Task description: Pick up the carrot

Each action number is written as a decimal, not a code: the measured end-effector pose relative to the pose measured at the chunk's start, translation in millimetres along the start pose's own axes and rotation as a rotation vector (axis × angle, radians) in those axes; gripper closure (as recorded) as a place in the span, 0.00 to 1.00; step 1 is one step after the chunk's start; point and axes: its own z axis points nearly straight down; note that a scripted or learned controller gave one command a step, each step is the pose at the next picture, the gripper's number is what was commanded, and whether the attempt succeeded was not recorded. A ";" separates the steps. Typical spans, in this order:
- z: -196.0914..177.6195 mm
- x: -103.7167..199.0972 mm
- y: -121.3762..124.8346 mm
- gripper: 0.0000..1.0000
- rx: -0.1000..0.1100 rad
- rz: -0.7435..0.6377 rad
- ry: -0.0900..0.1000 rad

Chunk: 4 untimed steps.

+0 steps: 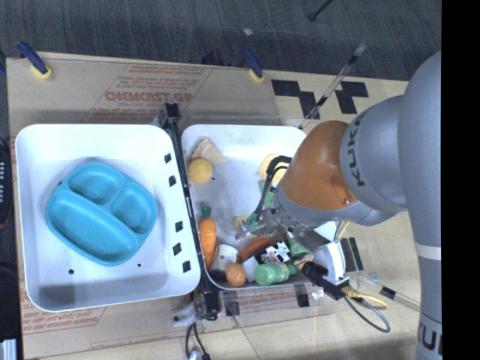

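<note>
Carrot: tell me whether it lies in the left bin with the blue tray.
No, the carrot lies in the right bin, against its left wall.

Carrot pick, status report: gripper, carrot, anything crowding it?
Gripper low in right bin, right of carrot. Carrot lies free by the left wall. Small orange fruit sits just below it.

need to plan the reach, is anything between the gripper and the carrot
Nothing visible blocks it. The carrot lies against the right bin's left wall, its top uncovered. The gripper sits to its right, with bare bin floor between them.
</note>
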 end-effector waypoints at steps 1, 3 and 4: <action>-0.1 -0.1 0.1 0.00 -0.001 0.001 0.000; -75.1 64.4 42.1 1.00 -0.001 0.444 0.005; -74.6 63.1 41.5 0.00 0.000 0.446 0.004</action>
